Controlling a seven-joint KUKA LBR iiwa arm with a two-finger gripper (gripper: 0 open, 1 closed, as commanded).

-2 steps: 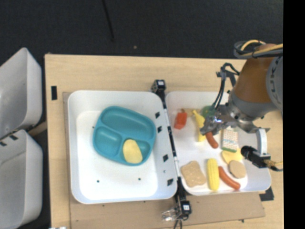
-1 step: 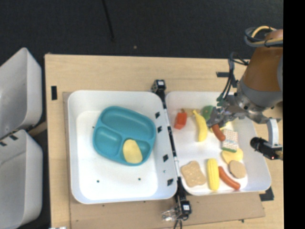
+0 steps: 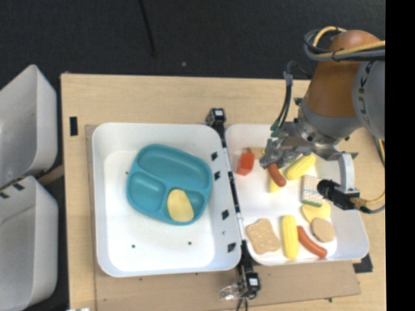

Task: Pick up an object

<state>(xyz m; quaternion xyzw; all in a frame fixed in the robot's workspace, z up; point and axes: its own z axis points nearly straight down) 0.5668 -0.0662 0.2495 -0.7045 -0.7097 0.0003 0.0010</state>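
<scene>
Camera view looks down on 2 white bins on a wooden bench (image 3: 78, 238), with the arm (image 3: 337, 83) reaching in from the right of the frame. The gripper (image 3: 277, 157) hangs low over the upper part of the right bin (image 3: 353, 248), right above a red sausage (image 3: 277, 175) that lies beside a corn cob (image 3: 299, 167). Whether the pincer is released or clenched cannot be told from this angle, and nothing is clearly seen inside it.

The step in hand looks like the approach to a pick, with the sausage as the likely target. The next move would call for a descent centred on the sausage, clear of the cob, then a closing and a lift.

Also in the right bin are an orange piece (image 3: 245, 162), a toast slice (image 3: 262, 236), a second cob (image 3: 289, 236) and a second sausage (image 3: 312, 241). The left bin (image 3: 104, 251) holds a blue plate (image 3: 162, 173) with a yellow item (image 3: 180, 206) on it. The bench stands on a dark floor (image 3: 130, 24), with white boxes (image 3: 23, 128) at the left edge.
</scene>
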